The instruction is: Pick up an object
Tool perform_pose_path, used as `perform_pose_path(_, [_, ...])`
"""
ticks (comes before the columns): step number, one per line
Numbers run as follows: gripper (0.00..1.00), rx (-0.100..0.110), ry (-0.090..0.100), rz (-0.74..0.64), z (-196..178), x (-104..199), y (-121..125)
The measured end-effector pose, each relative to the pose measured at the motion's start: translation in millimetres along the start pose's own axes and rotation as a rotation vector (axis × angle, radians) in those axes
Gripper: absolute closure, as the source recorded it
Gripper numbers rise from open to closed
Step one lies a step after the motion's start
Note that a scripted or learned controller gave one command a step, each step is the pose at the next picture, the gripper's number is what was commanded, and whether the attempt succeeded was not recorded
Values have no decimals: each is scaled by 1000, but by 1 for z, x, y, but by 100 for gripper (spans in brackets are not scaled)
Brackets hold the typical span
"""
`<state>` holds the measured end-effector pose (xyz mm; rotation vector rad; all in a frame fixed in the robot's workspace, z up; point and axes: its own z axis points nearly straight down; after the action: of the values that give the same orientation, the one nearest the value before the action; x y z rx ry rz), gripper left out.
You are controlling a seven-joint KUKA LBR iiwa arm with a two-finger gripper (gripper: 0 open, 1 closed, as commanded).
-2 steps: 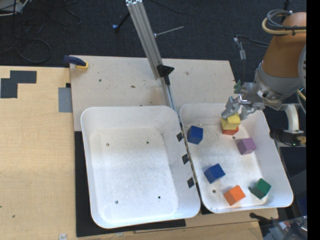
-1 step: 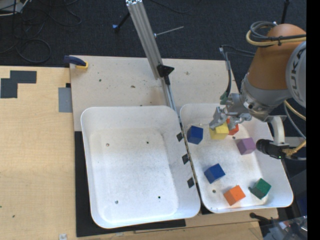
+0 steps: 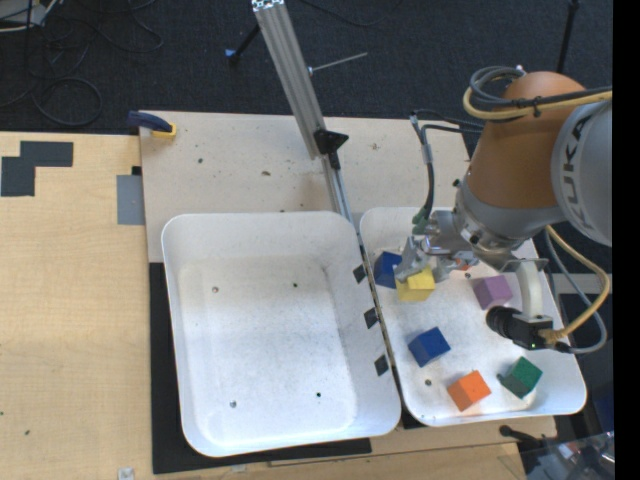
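In the right bin (image 3: 560, 393), the pincer (image 3: 424, 264) is seen lowered onto a yellow block (image 3: 418, 285) beside a blue block (image 3: 388, 268), but its grip cannot be told.

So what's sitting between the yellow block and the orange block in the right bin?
In the camera view, a blue cube lies between the yellow block and the orange block, on the right bin's floor.

Two bins (image 3: 180, 268), six blocks (image 3: 429, 346): two blue, four others
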<state>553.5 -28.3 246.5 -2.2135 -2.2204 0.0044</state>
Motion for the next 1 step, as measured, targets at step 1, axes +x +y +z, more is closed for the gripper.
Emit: perform_pose_path(1, [100, 1, 0, -1, 18, 47, -25])
